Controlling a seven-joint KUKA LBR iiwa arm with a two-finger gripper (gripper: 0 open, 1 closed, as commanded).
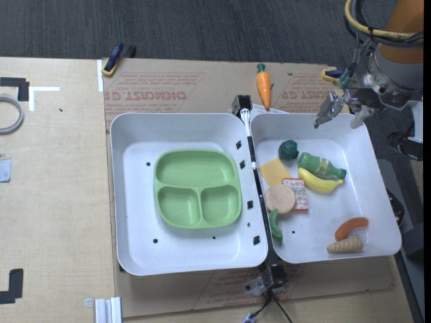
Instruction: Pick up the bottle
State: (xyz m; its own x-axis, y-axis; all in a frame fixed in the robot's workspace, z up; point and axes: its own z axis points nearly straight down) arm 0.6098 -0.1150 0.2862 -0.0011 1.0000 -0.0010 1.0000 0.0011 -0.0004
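Cardboard-covered surface (pixel 155 86) carries two white bins side by side. Going from the near end of your right bin (pixel 377 180), well short of the fingers: a cone-shaped piece (pixel 345 245) touching an orange sausage (pixel 351 227), a green pepper (pixel 275 223) at the divider, then a round bun (pixel 279 198) against a small printed packet (pixel 297 194) and a yellow wedge (pixel 274 171). Your bottle (pixel 320 165), green, lies on its side just past a banana (pixel 320 181) and touching it, below the fingers and apart from them. A dark green knob (pixel 288 149) sits left of it. Left bin (pixel 128 180) holds a green divided tray (pixel 197 188). Your gripper (pixel 342 110) hangs over the right bin's far rim, fingers spread apart, nothing between them. Beyond, left of the fingers, a carrot (pixel 262 85) lies on the cardboard.
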